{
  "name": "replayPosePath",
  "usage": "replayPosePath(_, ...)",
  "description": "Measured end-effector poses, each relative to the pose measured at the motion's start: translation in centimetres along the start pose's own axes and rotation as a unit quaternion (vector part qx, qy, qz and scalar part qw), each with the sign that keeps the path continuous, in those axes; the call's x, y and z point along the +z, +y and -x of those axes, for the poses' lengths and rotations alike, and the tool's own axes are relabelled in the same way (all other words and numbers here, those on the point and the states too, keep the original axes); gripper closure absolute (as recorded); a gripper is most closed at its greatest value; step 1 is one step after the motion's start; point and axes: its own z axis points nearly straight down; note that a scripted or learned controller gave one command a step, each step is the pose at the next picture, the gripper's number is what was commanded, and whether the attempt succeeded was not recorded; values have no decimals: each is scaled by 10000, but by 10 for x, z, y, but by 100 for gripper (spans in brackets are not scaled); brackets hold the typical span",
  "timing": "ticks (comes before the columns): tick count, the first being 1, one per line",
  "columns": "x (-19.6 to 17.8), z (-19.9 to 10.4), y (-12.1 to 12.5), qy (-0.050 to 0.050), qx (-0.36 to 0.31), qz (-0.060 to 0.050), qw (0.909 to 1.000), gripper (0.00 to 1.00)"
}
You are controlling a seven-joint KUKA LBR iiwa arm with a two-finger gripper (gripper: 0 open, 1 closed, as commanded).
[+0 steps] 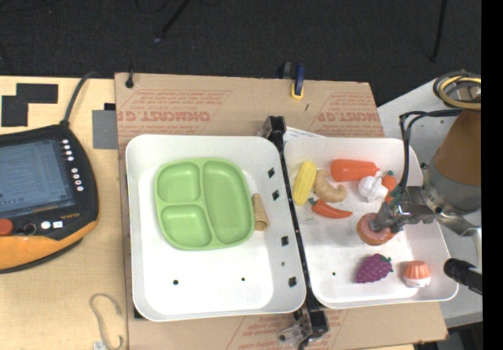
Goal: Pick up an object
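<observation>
My gripper [385, 220] is low in the right bin [346, 293], right over a round reddish toy [372, 230] and touching or nearly touching its top right. Around it lie a red chili [332, 211], an orange carrot [354, 169], a white toy [371, 187], a tan piece [329, 190] and a yellow corn cob [304, 182]. A bunch of purple grapes [374, 268] and an orange-and-white toy [415, 273] sit nearer the front of the bin.
The left bin [204, 293] holds a green divided plate [203, 204] with a tan roll [260, 212] by its right edge. A black divider [287, 222] runs between the bins. A teach pendant [39, 195] lies at the far left.
</observation>
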Motion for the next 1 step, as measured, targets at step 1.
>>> replayPosePath(1, -32, 1, 1, 1, -2, -3, 10000, 100)
